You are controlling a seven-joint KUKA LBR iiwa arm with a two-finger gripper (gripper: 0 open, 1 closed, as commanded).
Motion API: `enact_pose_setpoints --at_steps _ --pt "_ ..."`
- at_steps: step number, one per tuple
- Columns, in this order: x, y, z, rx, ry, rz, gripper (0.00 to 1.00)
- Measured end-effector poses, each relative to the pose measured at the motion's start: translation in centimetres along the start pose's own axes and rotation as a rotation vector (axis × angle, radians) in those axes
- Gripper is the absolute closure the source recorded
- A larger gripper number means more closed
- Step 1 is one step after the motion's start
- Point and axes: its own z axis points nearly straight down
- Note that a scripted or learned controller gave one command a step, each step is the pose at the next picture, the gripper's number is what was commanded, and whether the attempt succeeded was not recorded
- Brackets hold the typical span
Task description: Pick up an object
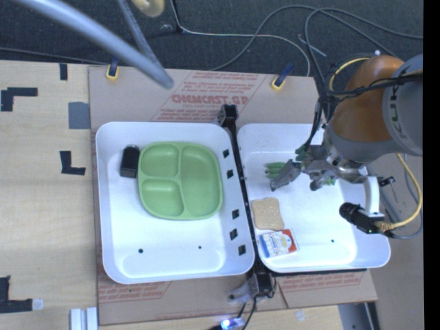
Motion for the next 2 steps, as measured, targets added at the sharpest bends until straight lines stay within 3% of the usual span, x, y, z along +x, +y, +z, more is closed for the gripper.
enact_pose_setpoints --at_steps 1,2 --pt "0.0 0.3 -0.7 -0.013 -0.001 -0.003 0.0" --pt "0.0 0.4 5.8 -0.007 -0.002 -0.002 0.0"
